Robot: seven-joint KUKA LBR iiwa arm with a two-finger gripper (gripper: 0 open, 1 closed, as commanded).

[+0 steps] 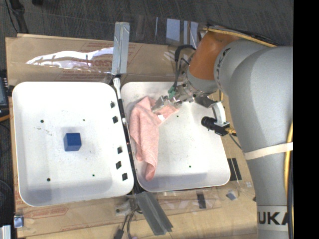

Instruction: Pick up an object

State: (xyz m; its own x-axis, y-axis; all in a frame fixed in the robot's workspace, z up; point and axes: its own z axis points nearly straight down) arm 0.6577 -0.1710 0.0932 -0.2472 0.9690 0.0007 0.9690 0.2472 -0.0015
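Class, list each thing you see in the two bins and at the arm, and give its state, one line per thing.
pink cloth: crumpled, lying along the left side of the right bin, its upper end at the gripper.
blue cube: sitting flat in the left bin, untouched.
gripper: low over the cloth's upper end; grip not clear.

grey arm [254, 108] comes in from the right, bulky, w/ orange band [204, 59] just above the wrist. gripper [163, 103] angled down-left, low. can't rly make out much else.
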